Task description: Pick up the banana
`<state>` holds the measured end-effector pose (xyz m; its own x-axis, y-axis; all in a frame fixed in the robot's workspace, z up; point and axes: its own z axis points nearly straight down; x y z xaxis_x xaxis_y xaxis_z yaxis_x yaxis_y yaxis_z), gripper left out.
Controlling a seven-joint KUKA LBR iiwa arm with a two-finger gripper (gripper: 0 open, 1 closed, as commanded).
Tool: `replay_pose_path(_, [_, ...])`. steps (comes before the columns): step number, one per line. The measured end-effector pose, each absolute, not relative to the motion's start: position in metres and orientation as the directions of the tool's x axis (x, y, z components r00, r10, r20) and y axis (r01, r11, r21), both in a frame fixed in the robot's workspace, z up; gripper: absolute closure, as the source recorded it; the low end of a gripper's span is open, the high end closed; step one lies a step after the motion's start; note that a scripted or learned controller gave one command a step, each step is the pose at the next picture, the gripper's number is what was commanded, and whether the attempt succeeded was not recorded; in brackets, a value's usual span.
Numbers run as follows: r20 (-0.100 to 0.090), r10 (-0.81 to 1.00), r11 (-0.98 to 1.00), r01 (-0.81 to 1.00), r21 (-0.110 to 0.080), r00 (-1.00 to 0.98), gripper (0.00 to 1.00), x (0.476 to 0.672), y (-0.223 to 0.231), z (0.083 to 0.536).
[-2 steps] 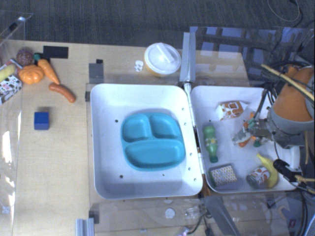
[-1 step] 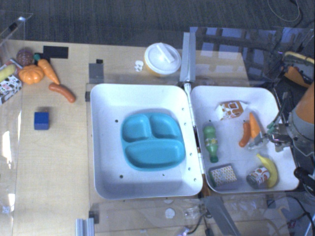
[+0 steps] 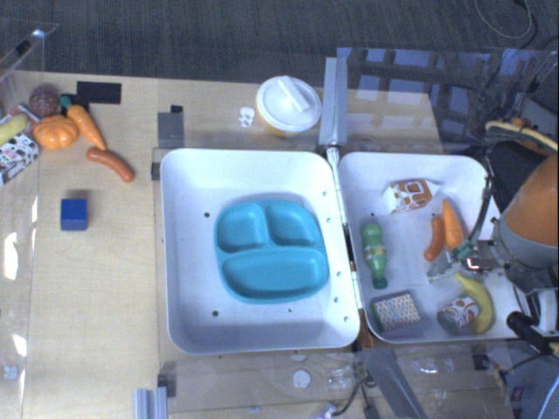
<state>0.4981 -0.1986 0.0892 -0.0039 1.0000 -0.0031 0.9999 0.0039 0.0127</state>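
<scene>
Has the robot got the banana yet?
Not yet. The curved yellow banana lies in the right white bin, beside a small can. The metal gripper has reached a spot just above it. Grabbing and lifting are left.

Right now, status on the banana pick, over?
Claw low in right bin, just above banana. Banana lying in bin, not gripped. Can touching banana's left; carrots close by claw.
</scene>
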Motion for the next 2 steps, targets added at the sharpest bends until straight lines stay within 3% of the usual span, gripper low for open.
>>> replay_pose_path(1, [-0.007, 1.0, 0.005, 1.0, 0.021, -0.004, 1.0, 0.501, -0.199, 0.102])
replay_pose_path(2, [0.0, 0.993, 0.12, 0.993, 0.004, -0.12, 1.0, 0.508, -0.11, 0.183])
